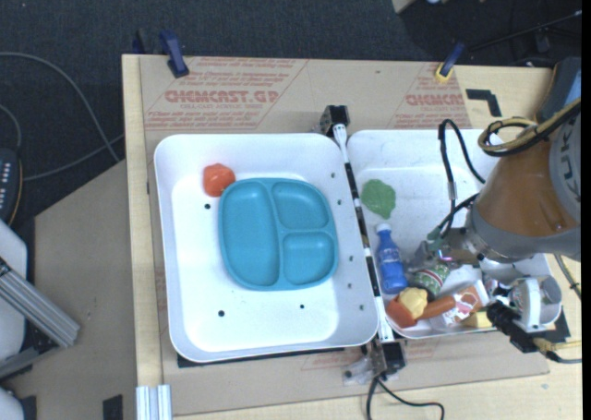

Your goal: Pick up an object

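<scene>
My gripper (436, 257) hangs low in the right bin (416, 155), at the end of the grey arm with its orange band (522, 192). Directly under it lies a small green-and-red can (428, 278), partly covered by the gripper. Left of the can a blue bottle (389, 261) lies along the bin's left wall. In front of them sit a yellow piece (413, 300) and an orange carrot-like piece (427, 310). A green soft item (378, 196) rests further back in the same bin.
The left bin (185, 252) holds a blue divided plate (277, 232) and an orange-red ball (218, 178) at its back left. A packet and small yellow bits (473, 312) crowd the right bin's front corner. Black cables (452, 169) loop above the right bin.
</scene>
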Robot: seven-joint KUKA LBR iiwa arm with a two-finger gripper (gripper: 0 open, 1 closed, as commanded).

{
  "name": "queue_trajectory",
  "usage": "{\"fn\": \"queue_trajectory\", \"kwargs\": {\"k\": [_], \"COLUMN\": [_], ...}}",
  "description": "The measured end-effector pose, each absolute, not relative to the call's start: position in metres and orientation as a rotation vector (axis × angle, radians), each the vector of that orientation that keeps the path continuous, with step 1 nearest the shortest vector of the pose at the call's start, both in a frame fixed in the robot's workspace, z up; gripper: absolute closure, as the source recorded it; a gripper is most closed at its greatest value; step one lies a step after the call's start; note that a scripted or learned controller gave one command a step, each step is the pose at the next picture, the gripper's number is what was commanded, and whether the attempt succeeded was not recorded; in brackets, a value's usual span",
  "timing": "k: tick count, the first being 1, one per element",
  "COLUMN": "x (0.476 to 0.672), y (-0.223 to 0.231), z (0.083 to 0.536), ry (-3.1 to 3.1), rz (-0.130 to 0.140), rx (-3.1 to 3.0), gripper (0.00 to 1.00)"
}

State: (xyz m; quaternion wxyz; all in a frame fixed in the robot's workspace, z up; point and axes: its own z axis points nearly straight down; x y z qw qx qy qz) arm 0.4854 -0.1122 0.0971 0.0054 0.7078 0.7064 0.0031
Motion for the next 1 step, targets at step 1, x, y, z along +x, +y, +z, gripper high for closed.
{"fn": "queue_trajectory", "kwargs": {"k": [1], "x": [0.5631], "y": [-0.0559], "z": [0.1854], "ry": [2.223], "rz": [0.004], "rx": [2.218], "gripper": [1.0]}}
